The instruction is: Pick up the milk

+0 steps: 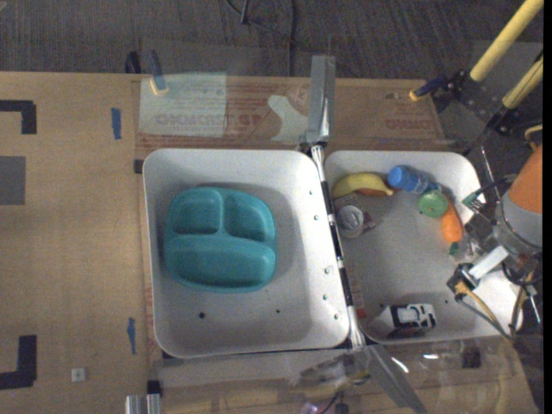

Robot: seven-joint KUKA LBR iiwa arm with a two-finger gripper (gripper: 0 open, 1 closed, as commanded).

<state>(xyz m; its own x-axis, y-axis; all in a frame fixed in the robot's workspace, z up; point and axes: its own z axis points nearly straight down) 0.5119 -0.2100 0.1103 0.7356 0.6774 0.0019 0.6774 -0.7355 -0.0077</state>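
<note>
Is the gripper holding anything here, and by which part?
Nothing is held: the gripper sits at the right bin's edge, apart from the milk carton.

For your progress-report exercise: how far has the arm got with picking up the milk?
Done: nothing; the small black-and-white milk carton lies flat in the right white bin, near its front wall. In hand: the gripper hangs right of it, apart. Left: reach, grasp, lift.

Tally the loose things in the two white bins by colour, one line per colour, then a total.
Teal: 1, the divided plate in the left bin.
Yellow: 1, the banana.
Blue: 1, the bottle.
Green: 1, the round item.
Orange: 1, the carrot.
Silver: 1, the can.
Black and white: 1, the milk.
Total: 7
</note>
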